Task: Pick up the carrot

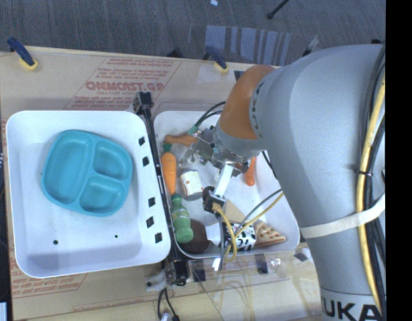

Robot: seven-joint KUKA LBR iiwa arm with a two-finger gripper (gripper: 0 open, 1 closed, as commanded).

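Carrot (168, 169) in the right bin (186, 120), tight along that bin's wall on the view's left, about midway down it. Long axis parallel to that wall, one end toward the bin's far edge, the other toward its near edge. Gripper (204, 149) over the bin's middle, tucked under the orange-banded wrist; spread or pressed together, cannot tell from this angle, and nothing seen pinched. From the gripper, then, carrot just toward the walled side and slightly nearer the bin's front, close but apart. Likely need: shift toward that wall, turn to close across the carrot's narrow width, not along its length. Little room on the wall side, so a risk of clipping the rim. Crowded too: a pale block (190, 182) just inward of the carrot, a green bottle (182, 225) farther along the same wall toward the bin's near edge, a second orange piece (180, 140) toward the far edge, easily mistaken for the target.
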